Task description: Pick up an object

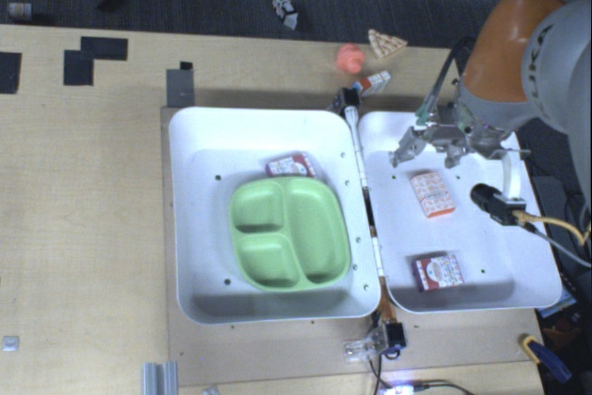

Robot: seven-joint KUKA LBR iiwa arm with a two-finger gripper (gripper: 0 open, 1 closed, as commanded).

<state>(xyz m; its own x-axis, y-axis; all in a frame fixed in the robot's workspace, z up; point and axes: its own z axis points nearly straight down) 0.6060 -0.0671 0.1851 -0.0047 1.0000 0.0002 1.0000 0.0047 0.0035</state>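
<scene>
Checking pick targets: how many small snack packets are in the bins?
3. One packet in the left bin, behind the green tray. Two in the right bin: the middle packet and the front packet. The tray may hide more.

Left bin (185,227): divided plate (289,231) at centre, packet (289,166) behind it
Right bin (536,287): card (432,194) at centre, packet (437,272) near front edge

The pale wooden bench (83,227) bears two shallow white bins set side by side and touching, the left bin (185,227) and the right bin (536,291), with an orange ball (350,58) and a wedge-shaped toy (386,43) near its far edge.
</scene>
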